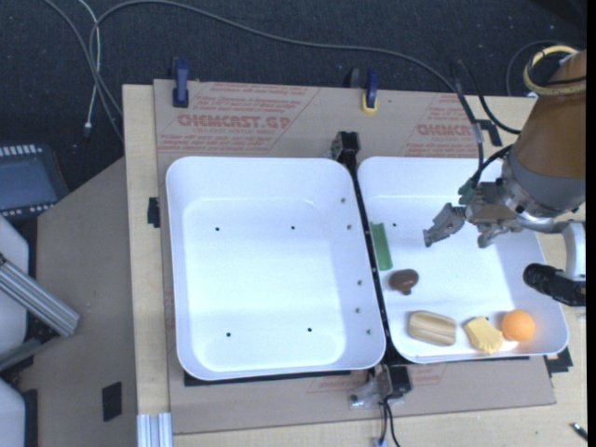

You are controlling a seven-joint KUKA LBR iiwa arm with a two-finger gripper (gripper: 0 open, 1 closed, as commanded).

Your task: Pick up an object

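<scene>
End effector (463, 228) hovers spread wide and empty over the right bin (438, 180). Below it lies a small brown lump (402, 281), just beside a green strip (380, 246); likely light and rigid, best pinched across its middle.

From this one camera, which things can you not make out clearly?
- Gripper: small and dark against the right bin; fingers open or shut, cannot tell.
- Arm: cut off by the right edge.
- Brown lump: too small to identify.
- Yellow piece: blurred, its kind unclear.
</scene>
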